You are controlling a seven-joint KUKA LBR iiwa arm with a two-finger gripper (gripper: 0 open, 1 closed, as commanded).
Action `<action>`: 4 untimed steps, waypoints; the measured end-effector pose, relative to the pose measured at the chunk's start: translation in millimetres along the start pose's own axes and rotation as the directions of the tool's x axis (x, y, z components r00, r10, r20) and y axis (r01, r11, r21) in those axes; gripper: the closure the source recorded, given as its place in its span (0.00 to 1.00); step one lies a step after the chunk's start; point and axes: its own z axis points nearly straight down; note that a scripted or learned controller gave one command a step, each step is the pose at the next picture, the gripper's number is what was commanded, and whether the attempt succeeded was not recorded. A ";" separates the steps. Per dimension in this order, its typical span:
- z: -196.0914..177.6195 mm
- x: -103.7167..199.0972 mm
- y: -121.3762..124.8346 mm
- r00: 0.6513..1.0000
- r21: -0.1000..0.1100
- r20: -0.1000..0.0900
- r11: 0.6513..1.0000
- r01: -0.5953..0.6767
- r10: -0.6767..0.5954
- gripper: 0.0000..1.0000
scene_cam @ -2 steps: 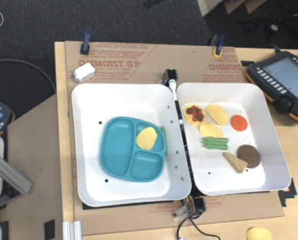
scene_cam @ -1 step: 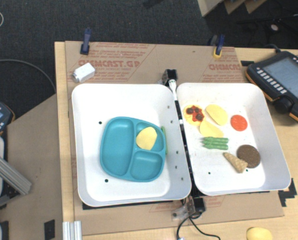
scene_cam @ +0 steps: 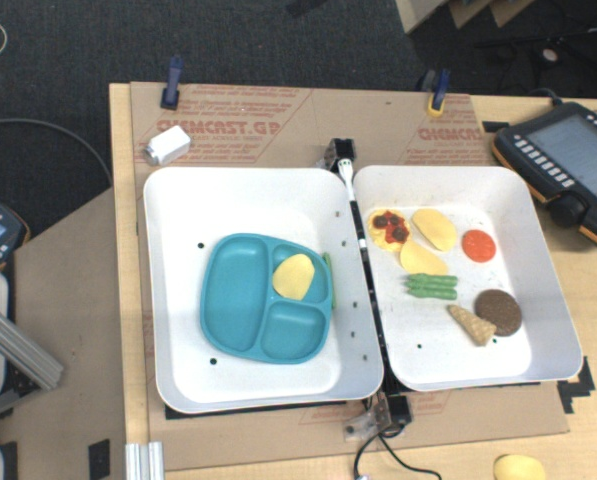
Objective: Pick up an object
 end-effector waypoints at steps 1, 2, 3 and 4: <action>64.7 2.7 51.1 1.000 -0.003 0.001 1.000 0.007 -0.007 1.00; -90.9 26.1 88.1 1.000 -0.027 0.011 1.000 0.010 -0.009 1.00; -65.6 0.5 15.3 1.000 -0.004 0.001 1.000 0.000 0.000 1.00; 50.7 2.6 41.3 1.000 0.002 -0.001 1.000 0.004 -0.004 1.00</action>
